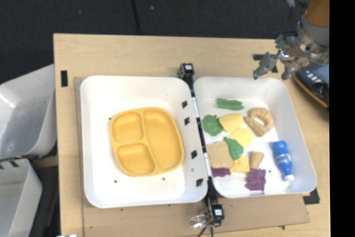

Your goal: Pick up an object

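My gripper (275, 71) hangs at the upper right, over the back rim of the right bin (299, 119), open with nothing between its fingers. Below it in that bin lie several food pieces: a green bean pod (229, 103), a green leaf (211, 125), yellow wedges (235, 127), a tan pretzel (260, 120), a brown toast slice (219, 154), a purple grape bunch (255, 179) and a blue bottle (282, 159). The gripper touches none of them.
The left bin (94, 119) holds a yellow three-compartment tray (147, 140). A black hinge strip (197, 136) runs between the bins. A dark device (313, 77) sits on the bench right of the gripper. Bare wood surrounds both bins.
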Robot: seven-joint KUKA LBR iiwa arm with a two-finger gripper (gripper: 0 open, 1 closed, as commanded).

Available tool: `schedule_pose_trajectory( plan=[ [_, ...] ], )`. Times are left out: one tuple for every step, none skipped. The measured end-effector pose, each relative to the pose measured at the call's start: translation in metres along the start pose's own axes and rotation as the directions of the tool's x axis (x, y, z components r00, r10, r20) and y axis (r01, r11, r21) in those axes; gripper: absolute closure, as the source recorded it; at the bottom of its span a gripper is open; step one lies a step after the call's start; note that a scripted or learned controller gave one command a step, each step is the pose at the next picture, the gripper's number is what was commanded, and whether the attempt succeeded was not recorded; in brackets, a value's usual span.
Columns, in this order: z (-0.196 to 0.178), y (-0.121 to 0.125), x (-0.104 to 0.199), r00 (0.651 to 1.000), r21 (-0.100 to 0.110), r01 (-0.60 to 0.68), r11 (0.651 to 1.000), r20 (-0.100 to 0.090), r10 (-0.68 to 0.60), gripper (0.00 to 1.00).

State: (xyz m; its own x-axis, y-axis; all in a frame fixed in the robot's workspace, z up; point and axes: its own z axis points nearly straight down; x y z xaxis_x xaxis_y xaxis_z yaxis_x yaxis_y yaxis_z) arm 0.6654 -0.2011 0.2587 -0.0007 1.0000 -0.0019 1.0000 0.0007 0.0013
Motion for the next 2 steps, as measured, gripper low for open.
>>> schedule_pose_trajectory(
  plan=[
    [-0.037, -0.001, 0.002, 1.000, 0.005, -0.001, 1.000, -0.001, 0.001, 0.00],
    [-0.053, 0.000, 0.000, 1.000, -0.004, 0.003, 1.000, 0.004, -0.003, 1.00]
  ],
)
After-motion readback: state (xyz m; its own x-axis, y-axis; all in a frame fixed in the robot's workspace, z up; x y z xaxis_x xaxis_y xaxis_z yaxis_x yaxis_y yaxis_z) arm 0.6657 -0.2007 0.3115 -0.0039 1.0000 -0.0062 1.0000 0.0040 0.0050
